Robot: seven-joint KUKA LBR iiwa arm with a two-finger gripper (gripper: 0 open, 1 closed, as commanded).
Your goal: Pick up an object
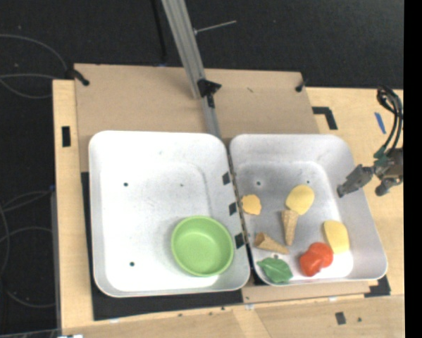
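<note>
Under both white bins a flat tan board (154, 101) is laid on dark floor. At nine o'clock the left bin (147, 167) is seen with a smooth round green bowl (202, 246). At three o'clock the right bin (281, 153) is filled with small toy foods: yellow lumps, two cones, a red tomato (315, 258), a green leaf. The gripper (369, 180) is seen at the right bin's three o'clock rim, nothing pinched; how it is set cannot be told.

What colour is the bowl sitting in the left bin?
The bowl is light green, clear in the camera view.
</note>
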